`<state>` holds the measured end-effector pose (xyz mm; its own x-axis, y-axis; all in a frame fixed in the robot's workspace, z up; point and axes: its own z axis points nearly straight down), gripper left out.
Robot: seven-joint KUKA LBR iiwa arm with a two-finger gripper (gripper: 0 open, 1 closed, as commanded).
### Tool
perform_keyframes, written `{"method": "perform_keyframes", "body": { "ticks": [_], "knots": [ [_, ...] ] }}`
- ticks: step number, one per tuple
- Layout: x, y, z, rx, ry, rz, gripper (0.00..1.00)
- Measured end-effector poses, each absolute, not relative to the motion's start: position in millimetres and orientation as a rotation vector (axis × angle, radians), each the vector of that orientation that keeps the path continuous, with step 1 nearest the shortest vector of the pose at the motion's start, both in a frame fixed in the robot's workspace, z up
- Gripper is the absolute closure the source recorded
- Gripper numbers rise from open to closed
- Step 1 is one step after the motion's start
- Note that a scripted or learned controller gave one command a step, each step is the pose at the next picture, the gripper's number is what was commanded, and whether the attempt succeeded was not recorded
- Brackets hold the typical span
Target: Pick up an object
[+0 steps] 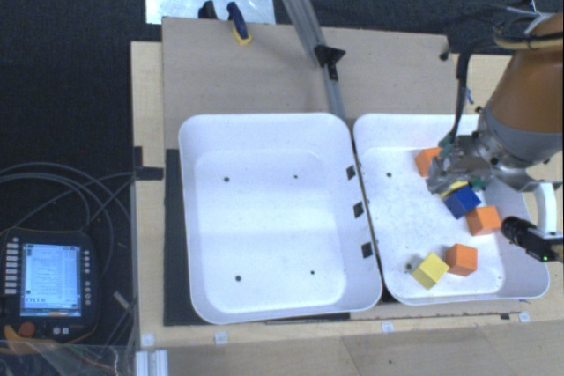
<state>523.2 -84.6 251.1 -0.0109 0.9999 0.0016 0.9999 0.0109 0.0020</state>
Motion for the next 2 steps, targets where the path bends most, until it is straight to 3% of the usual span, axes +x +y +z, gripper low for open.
{"method": "perform_keyframes", "body": {
  "ticks": [2],
  "knots": [
    [538.6,29,242,2.210,2.234,0.003,1.00]
  ]
}}
